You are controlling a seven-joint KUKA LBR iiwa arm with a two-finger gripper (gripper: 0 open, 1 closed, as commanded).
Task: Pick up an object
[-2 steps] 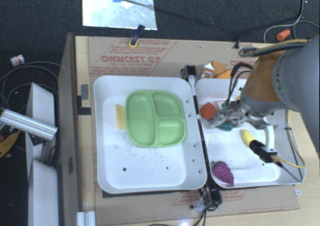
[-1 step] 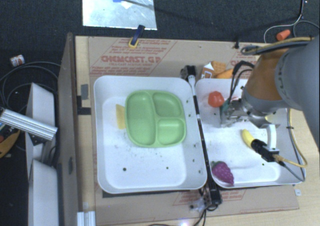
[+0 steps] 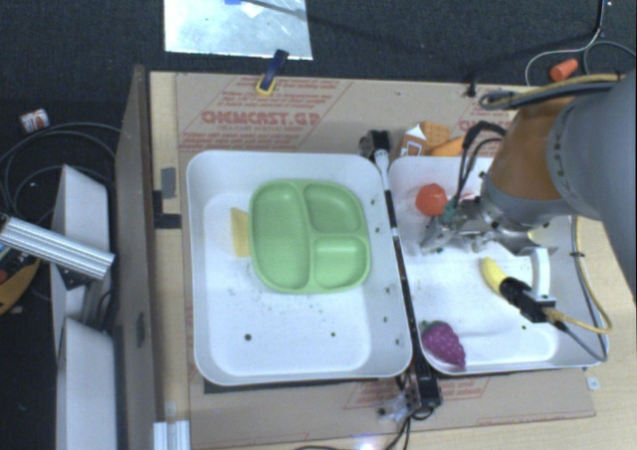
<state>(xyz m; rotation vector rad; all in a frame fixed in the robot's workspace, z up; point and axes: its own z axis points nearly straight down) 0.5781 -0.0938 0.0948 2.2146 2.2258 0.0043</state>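
Tomato [image 3: 431, 199] just beside arm [image 3: 557, 164] over right bin [image 3: 483, 338]

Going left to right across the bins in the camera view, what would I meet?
Yellow slip, green plate, red ball; the purple grapes overlap the ball sideways, so they are left unplaced.

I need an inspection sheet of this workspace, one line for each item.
Surface: left bin and right bin, white, side by side on printed cardboard.
Job's things: red ball and purple grapes in the right bin; green divided plate in the left bin, yellow piece at its left edge.
Clutter: orange thing beyond the right bin.
Grippers: gripper low in the right bin, beside the red ball.
Cables: black loops on the dark floor, left.
Surroundings: silver sheet on the dark floor.
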